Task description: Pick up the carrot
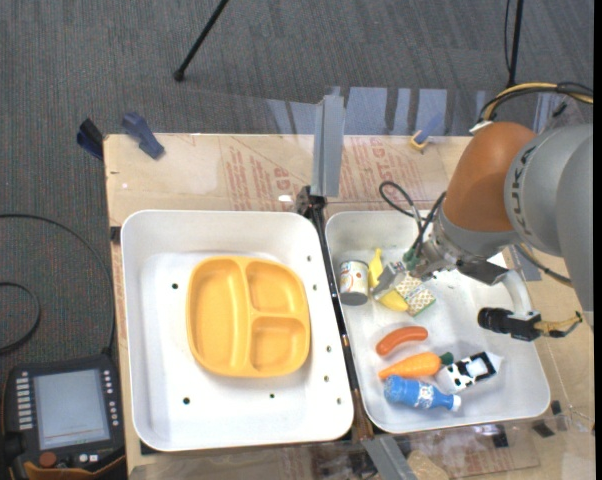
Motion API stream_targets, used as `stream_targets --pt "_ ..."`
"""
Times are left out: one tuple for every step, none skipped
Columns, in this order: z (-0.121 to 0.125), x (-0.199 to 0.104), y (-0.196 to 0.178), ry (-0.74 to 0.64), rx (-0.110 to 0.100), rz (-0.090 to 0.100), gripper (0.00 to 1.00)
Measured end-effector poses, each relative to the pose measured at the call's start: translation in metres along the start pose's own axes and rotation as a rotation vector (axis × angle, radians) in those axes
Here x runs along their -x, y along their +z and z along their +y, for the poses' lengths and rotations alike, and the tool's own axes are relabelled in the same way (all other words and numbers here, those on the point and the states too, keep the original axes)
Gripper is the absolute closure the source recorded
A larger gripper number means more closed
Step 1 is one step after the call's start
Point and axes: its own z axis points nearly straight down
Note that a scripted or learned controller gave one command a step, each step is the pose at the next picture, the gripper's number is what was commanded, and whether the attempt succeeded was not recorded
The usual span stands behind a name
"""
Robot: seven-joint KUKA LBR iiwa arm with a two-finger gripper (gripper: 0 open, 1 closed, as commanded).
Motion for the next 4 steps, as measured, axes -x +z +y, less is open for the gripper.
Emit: stream_targets --pt "0.002 0.002 -0.013 0.005 0.006 -0.001 1.0" --pt "0.006 0.005 -0.001 0.335 -0.004 0.004 1.0" --pt "0.012 -0.013 -0.002 0.208 -0.006 -0.01 1.0" --pt "0.02 -0.007 0.002 0.482 -0.011 0.003 1.0"
